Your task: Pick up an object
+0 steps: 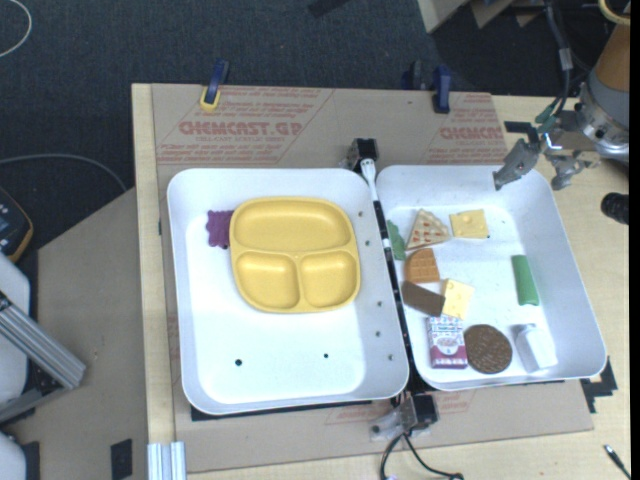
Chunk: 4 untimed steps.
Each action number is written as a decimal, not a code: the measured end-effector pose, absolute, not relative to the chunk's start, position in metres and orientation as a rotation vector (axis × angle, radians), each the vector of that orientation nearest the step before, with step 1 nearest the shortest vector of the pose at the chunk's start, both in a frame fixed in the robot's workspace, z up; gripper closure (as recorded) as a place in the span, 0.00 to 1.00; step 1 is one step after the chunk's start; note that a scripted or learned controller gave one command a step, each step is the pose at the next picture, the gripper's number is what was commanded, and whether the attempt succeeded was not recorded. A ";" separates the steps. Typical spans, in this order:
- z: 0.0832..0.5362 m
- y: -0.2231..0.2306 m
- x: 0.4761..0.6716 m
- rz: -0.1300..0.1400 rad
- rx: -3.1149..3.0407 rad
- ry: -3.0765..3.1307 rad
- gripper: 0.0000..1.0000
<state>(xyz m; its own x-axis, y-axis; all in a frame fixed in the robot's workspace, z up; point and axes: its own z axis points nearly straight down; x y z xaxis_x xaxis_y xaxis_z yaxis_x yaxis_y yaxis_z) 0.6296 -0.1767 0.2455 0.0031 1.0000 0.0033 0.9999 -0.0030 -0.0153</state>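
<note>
Camera view: gripper (538, 164) open above-right of cheese square (469, 225).

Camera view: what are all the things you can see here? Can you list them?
White bins: two, side by side on the bench.
Divided plate: one, yellow, left bin.
Purple piece: one, left bin, touching the plate's left edge.
Waffle wedge: one, tan and red, right bin.
Cheese squares: two, yellow, right bin.
Chocolate bar: one, brown, right bin.
Round cookie: one, brown, right bin, near front.
Green stick: one, right bin.
Clamps: two, back of bench.
Tool: one, grey, above right bin's back corner.
</note>
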 end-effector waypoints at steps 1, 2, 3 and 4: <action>0.254 -0.176 0.632 0.001 -2.221 -2.221 0.00; 0.212 -0.171 0.630 0.003 -2.218 -2.219 0.00; 0.170 -0.171 0.631 0.004 -2.218 -2.219 0.00; 0.121 -0.161 0.629 0.005 -2.216 -2.218 0.00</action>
